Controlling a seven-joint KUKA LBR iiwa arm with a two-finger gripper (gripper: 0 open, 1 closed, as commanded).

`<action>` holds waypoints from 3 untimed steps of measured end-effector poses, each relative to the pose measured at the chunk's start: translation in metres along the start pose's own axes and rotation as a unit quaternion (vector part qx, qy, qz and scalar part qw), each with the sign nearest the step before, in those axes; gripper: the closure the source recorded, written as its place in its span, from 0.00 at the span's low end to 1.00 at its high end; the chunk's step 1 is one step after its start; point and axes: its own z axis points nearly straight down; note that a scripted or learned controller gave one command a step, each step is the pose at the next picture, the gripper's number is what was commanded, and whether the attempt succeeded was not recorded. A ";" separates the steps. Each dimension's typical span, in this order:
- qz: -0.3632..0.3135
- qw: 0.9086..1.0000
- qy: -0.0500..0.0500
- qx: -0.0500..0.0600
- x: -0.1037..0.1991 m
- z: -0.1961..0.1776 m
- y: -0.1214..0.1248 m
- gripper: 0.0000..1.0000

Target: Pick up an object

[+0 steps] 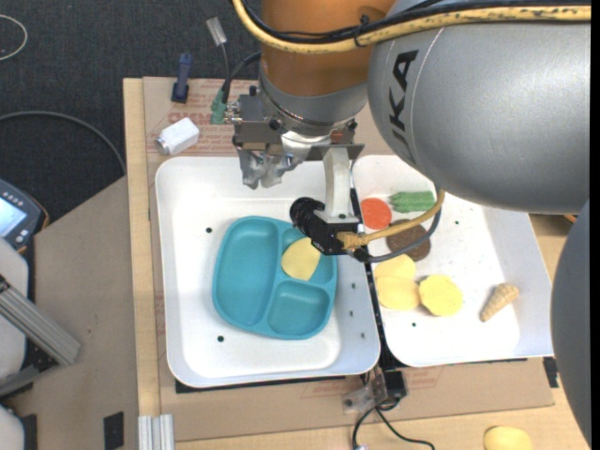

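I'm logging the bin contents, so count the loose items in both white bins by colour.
Yellow: 3, the yellow pieces
Blue: 1, the blue divided plastic tray
Orange-red: 1, the orange-red round piece
Green: 1, the green ridged piece
Tan: 1, the tan cone
Total: 7

Bulky glossy grey arm (487, 82) with black lettering, a shiny orange band (314, 26), yellow-black cables, metal wrist block above the fingers

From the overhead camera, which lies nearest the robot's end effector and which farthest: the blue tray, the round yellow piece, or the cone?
1. Blue tray, left bin, just below the end effector.
2. Round yellow piece, right bin.
3. Cone, right bin's far right.
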 end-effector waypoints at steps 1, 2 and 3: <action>-0.001 1.000 0.000 -0.001 0.001 -0.010 0.000 1.00; -0.002 1.000 0.000 -0.002 0.002 -0.020 0.000 1.00; 0.005 1.000 0.000 0.006 -0.038 -0.018 -0.069 1.00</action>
